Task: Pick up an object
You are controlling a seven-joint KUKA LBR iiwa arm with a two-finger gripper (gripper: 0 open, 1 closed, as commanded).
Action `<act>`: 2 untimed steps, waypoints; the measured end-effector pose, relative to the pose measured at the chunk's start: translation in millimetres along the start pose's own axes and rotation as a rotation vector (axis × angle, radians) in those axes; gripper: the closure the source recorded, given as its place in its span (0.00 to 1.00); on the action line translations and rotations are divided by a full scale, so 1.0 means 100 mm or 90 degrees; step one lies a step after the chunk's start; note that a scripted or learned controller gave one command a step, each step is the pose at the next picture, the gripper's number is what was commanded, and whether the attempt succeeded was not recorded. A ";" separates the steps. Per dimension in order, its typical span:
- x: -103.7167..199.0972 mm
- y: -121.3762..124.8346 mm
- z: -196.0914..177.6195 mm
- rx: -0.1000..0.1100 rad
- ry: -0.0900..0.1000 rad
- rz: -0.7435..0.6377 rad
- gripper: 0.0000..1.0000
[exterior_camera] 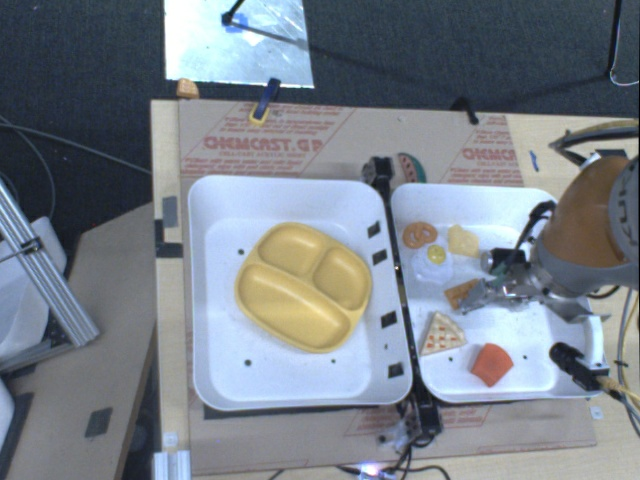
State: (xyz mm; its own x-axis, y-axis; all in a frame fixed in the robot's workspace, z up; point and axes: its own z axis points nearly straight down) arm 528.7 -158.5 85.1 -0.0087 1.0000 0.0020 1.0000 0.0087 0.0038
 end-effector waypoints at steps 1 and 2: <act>0.29 0.08 -0.98 -0.006 -0.002 0.000 0.00; 0.52 0.21 -1.54 -0.003 -0.002 0.001 0.00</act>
State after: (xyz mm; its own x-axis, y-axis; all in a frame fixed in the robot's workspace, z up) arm 548.7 -107.1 239.6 -0.0076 1.0000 -0.0007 0.9999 0.0076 0.0089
